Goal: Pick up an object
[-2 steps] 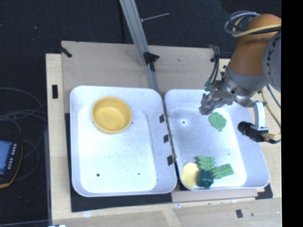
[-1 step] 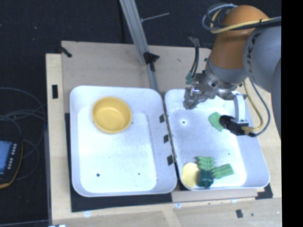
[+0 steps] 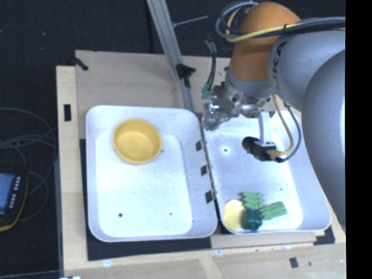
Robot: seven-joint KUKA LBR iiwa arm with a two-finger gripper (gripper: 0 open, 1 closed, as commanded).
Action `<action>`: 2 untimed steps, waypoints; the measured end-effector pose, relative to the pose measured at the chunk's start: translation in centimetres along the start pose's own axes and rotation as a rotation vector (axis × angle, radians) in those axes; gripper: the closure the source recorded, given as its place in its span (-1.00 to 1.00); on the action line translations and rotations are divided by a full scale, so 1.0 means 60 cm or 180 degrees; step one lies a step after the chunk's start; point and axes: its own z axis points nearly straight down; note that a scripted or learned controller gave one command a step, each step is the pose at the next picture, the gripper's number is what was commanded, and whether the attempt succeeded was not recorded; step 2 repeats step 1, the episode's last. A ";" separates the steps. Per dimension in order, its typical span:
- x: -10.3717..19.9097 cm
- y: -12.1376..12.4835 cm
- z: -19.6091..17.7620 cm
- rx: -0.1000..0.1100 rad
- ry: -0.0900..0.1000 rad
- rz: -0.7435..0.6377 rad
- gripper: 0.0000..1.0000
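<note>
A yellow bowl (image 3: pixel 137 140) sits in the upper left of the left bin (image 3: pixel 145 220). At the front of the right bin (image 3: pixel 302 214) lies a small heap: a pale yellow round piece (image 3: pixel 232 214), a green ridged toy (image 3: pixel 263 206) and a dark teal piece (image 3: pixel 252 220). My gripper (image 3: pixel 213 116) hangs over the back left corner of the right bin, close to the divider between the bins, far from the heap. Nothing shows between its fingers.
The big grey arm with its orange band (image 3: pixel 261 34) covers the back right of the right bin. A black cable fitting (image 3: pixel 260 148) hangs over that bin's middle. A metal rail (image 3: pixel 168 39) slants down toward the divider. The bench edge (image 3: pixel 70 156) lies left.
</note>
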 end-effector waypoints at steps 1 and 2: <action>0.096 0.026 0.012 0.0000 0.0001 -0.0001 1.00; 0.096 0.026 0.012 0.0000 0.0001 -0.0001 1.00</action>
